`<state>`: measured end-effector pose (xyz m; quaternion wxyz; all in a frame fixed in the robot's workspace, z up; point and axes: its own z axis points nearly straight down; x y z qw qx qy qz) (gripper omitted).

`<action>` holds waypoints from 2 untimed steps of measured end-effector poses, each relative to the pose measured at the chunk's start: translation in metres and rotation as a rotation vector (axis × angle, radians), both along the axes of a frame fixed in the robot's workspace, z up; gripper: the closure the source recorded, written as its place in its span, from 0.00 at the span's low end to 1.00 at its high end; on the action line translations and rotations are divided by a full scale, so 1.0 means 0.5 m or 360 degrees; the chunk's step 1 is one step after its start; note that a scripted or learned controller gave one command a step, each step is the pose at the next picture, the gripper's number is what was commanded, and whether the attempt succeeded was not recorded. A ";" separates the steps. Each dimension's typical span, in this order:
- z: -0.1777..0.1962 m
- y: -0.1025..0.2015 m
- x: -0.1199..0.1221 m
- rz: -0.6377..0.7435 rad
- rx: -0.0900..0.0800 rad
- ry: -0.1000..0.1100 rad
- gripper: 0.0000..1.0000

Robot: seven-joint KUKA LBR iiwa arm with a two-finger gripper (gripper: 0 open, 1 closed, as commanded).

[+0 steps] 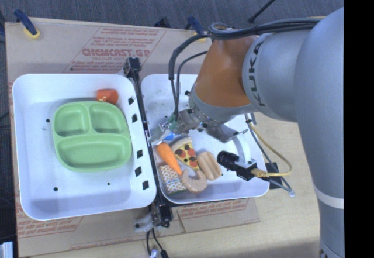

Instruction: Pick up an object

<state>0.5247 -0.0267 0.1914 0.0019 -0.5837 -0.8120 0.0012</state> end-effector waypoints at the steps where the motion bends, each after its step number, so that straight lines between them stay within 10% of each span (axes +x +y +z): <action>1: 0.000 0.000 0.000 0.0000 0.0000 0.0000 0.00; 2: 0.000 0.000 0.000 0.0000 0.0000 0.0000 0.00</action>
